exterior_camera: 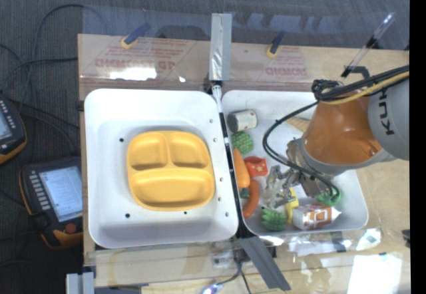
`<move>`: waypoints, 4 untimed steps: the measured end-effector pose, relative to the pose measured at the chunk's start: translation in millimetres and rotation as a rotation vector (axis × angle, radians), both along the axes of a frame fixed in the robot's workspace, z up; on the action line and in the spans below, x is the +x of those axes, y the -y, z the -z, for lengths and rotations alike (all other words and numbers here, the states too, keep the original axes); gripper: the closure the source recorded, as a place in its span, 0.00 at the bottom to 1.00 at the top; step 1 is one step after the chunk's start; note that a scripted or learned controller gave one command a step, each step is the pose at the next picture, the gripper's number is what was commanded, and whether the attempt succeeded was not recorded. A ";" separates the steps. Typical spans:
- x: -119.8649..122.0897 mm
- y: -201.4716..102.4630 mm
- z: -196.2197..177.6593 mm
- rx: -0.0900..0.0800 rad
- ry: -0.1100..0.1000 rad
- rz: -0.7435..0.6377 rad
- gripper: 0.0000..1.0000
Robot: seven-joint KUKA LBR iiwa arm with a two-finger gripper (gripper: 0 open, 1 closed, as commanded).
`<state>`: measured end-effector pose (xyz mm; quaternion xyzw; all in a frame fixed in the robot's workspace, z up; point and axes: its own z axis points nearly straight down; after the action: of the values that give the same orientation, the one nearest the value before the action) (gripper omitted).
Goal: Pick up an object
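You would have seen the toy food heaped in the right-hand white bin: an orange plastic carrot and a red pepper piece along its left wall, a grey-and-cream can near its far left corner, green leafy pieces and a white-and-orange bottle lying on its side by the near edge. The grey arm with its orange band reached in from the right, its metal two-finger gripper pointed down among the items at the bin's middle. Whether it gripped anything, you could not tell. The yellow divided plastic tray sat centred in the left white bin.
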<state>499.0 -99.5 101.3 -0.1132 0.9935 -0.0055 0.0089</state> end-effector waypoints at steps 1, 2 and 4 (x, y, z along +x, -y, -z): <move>82.6 -18.0 -146.4 0.011 -0.015 0.129 1.00; 99.0 -84.6 -129.2 0.011 -0.017 0.061 1.00; 170.5 -22.1 -145.8 0.009 -0.014 -0.015 1.00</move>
<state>669.6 -77.4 247.1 -0.1205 0.9927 0.0000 0.0023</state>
